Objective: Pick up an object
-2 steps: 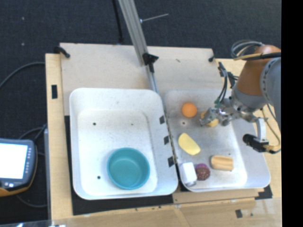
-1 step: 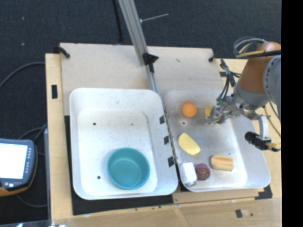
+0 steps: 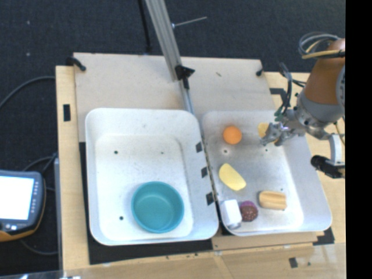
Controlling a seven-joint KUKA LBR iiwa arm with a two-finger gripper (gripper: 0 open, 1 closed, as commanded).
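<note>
Dark carpet lies all around a wooden bench [image 3: 145, 86] that holds two white bins side by side. Take the orange ball [image 3: 232, 135] in the right bin [image 3: 302, 173] as the marker. Close to the right of the ball, by the bin's far wall, sits a small yellow thing [image 3: 264, 129], and the gripper [image 3: 273, 135] is right against it. That yellow thing looks like the one to pick up. I think it is a light toy, smooth and maybe a bit slippery, and not easy to break. Most of it is hidden by the gripper, so I cannot tell its shape, and a pinch across its narrow middle seems best. I cannot tell if the gripper has it or is just touching it, as that part is too small and dark to see well. Below the ball lies a yellow lemon shape [image 3: 232, 177]. Lower still are a white block [image 3: 231, 212], a dark red ball [image 3: 249, 211] and a tan bread roll [image 3: 272, 200]. Far left of the ball, a blue bowl [image 3: 157, 207] sits in the left bin [image 3: 104, 132].
</note>
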